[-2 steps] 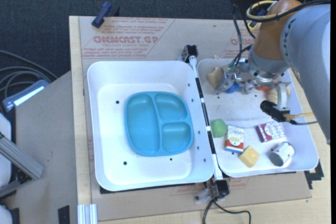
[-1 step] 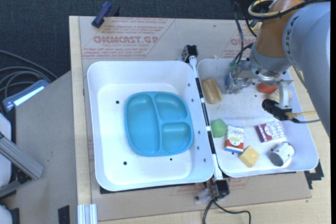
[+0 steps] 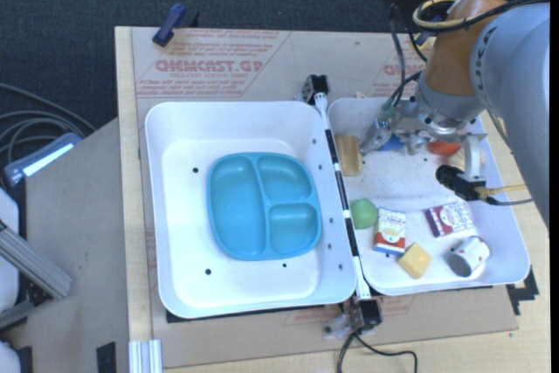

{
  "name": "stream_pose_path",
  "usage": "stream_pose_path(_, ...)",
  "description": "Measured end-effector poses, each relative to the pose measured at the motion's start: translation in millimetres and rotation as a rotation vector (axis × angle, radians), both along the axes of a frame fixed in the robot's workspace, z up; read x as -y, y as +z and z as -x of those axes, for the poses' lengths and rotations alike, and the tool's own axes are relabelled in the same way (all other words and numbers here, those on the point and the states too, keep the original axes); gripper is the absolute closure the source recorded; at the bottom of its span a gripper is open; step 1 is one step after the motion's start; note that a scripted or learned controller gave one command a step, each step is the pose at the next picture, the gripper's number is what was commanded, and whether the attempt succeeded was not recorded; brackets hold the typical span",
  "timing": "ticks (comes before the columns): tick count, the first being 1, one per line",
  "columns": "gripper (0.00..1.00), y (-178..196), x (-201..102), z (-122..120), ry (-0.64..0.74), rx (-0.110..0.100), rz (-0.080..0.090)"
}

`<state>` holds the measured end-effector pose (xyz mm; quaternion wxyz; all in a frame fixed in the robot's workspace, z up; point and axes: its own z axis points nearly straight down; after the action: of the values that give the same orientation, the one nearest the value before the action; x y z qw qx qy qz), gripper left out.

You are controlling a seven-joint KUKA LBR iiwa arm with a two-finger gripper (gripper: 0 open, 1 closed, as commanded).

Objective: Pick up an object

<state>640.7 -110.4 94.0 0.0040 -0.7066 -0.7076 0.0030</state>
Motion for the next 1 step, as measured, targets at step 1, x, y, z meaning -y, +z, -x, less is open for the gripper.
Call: stream_pose_path(1, 1.00, 10.4, -0.2, -0.7, 0.001, 0.003, 0.001)
